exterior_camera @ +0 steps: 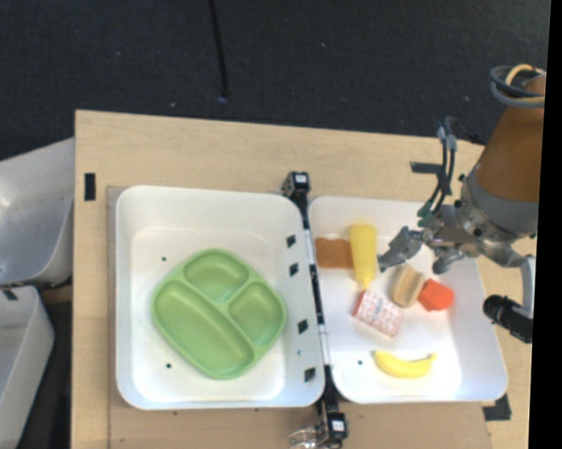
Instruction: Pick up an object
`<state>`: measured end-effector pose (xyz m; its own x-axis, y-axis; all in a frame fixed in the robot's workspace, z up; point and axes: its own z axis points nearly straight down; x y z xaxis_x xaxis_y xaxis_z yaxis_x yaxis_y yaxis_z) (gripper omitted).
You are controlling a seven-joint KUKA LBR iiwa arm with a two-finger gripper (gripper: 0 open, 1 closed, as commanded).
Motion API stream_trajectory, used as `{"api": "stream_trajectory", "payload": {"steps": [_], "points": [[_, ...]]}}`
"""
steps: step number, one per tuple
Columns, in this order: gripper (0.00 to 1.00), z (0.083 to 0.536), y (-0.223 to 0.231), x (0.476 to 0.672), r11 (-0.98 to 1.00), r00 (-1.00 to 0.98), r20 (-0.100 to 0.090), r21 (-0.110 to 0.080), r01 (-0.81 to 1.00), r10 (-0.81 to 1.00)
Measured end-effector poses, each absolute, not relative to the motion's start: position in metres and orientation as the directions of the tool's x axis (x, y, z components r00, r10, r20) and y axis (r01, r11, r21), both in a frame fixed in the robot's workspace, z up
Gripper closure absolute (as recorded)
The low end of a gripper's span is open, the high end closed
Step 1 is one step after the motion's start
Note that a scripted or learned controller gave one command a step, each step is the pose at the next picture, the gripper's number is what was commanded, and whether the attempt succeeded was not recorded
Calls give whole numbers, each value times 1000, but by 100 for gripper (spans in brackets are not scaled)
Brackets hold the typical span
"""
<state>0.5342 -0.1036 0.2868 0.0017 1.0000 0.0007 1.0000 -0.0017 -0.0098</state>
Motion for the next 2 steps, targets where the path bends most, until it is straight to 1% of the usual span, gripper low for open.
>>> {"api": "stream_trajectory", "payload": {"steps": [1, 2], "points": [[0, 292, -103, 536, 2, -2, -1, 2, 1000, 1000], [0, 233, -107, 529, 0, 0, -1, -3, 1000, 1000]]}}
